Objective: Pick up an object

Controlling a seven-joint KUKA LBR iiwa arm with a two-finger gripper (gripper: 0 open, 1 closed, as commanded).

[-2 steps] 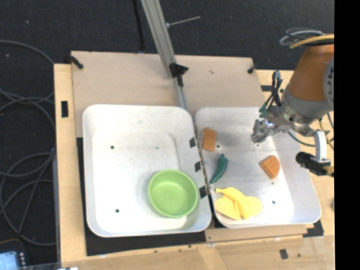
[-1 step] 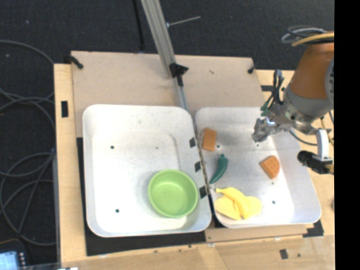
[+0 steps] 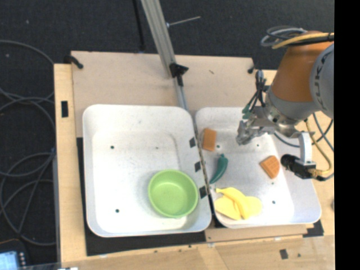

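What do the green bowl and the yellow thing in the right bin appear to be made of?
Green bowl: likely moulded plastic, with a smooth, even colour, a soft sheen and a thick rounded rim. Yellow thing: probably soft plastic, rubber or foam, perhaps a toy banana bunch; it has rounded lobes and a matte surface, but the view is too coarse to be sure.

Pale wooden worktop [image 3: 124,80] across the middle of the frame, on dark carpet-like floor [image 3: 50,16]. Grey metal post [image 3: 160,30] slanting from top centre down to the seam between the bins, with a black clamp [image 3: 178,70] partway. Loose black cables [image 3: 22,145] looping at far left. Small bluish item [image 3: 11,260] at lower left corner, possibly a screen.
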